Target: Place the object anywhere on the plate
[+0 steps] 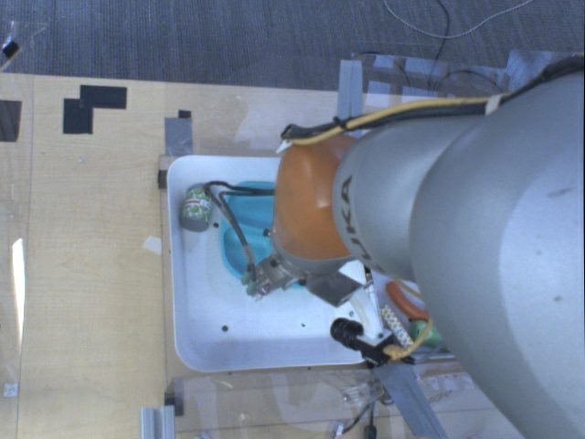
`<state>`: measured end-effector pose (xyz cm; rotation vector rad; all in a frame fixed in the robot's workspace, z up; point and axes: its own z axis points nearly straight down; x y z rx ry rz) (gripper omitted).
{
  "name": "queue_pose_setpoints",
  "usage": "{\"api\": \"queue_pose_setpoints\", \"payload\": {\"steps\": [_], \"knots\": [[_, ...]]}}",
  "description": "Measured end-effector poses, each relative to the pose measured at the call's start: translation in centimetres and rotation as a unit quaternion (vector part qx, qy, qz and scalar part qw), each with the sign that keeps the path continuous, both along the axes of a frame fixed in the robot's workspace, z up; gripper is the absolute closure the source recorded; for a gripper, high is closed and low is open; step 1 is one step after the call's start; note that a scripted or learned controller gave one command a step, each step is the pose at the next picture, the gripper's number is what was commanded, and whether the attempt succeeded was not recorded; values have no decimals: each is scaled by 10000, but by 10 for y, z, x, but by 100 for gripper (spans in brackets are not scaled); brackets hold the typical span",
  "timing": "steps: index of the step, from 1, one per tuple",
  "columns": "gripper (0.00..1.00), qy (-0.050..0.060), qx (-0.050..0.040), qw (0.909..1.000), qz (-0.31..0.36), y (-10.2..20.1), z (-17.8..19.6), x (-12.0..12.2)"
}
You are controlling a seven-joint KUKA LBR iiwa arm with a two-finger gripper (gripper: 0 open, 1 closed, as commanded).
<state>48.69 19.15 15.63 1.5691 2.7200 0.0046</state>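
1. I see the arm (457, 218) reaching in from the right, its grey body covering most of the right half of my view, the orange band (306, 208) sitting over the middle of the white bin (196, 327)
2. The gripper (260, 282) hangs below the band, low over the bin; whether the jaws are spread or pressed together I cannot tell, since the wrist hides them from above
3. The blue plate (238, 245) lies in the bin, mostly under the wrist; only its left rim and a strip of its top edge are in sight
4. A small round object (196, 208), greenish-grey with a mottled surface, rests at the bin's upper left corner, just beside the plate's rim and apart from the gripper; it is not on the plate
5. A black cable (228, 213) loops from near the object down to the wrist
6. Something orange-red (407, 300) peeks out under the arm at the right
7. The bin sits on the light wooden table (82, 273), with black tape marks (91, 106) upper left
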Motion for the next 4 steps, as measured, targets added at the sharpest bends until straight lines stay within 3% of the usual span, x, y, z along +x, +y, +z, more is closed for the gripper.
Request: {"api": "queue_pose_setpoints", "payload": {"steps": [1, 2, 3, 4], "knots": [[100, -22, -8, 9947, 1032, -82, 30, 69], [0, -21, -8, 9946, 1035, -81, 29, 69], [0, -23, -2, 9996, 281, -84, 137, 1], [0, 5, -5, 9991, -426, -85, 28, 0]]}}
